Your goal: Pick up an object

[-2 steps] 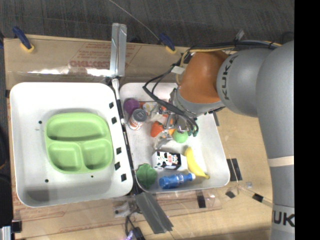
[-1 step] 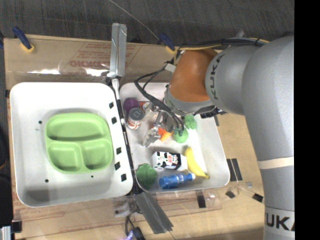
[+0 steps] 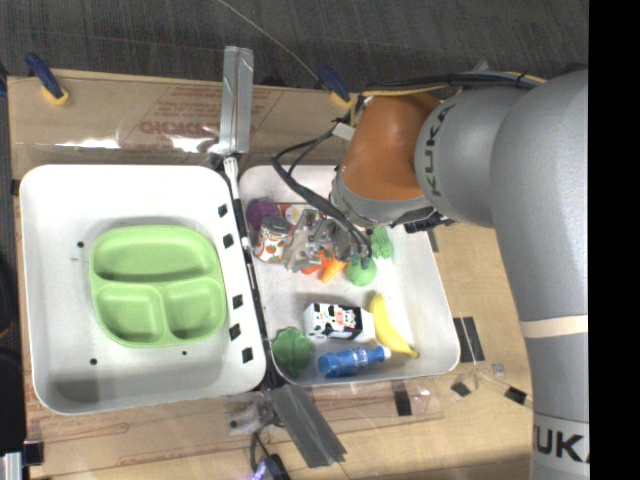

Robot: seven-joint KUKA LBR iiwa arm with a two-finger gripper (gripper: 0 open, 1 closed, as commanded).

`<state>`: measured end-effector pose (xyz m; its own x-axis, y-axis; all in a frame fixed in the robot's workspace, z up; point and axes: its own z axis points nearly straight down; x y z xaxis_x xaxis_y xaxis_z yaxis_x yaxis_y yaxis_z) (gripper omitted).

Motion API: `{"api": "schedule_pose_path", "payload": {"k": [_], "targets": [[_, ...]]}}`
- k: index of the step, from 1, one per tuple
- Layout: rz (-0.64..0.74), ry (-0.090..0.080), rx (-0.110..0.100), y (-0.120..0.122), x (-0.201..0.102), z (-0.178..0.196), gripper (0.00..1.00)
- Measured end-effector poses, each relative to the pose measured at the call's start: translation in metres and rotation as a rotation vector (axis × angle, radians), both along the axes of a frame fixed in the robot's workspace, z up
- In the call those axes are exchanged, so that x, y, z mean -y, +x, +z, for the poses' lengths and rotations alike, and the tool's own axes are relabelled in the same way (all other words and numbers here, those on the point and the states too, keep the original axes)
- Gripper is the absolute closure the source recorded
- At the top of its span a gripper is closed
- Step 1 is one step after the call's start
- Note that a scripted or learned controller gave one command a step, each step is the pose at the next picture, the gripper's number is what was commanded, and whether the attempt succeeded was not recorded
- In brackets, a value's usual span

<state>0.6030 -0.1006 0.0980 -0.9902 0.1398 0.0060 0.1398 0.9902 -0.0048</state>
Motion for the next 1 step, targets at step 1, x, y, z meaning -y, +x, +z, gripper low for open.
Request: {"api": "schedule_pose_path", "payload": {"k": [1], "targets": [[0.201,0.002,0.015,0.0094,-0.0065,0.1509,1.0]]}}
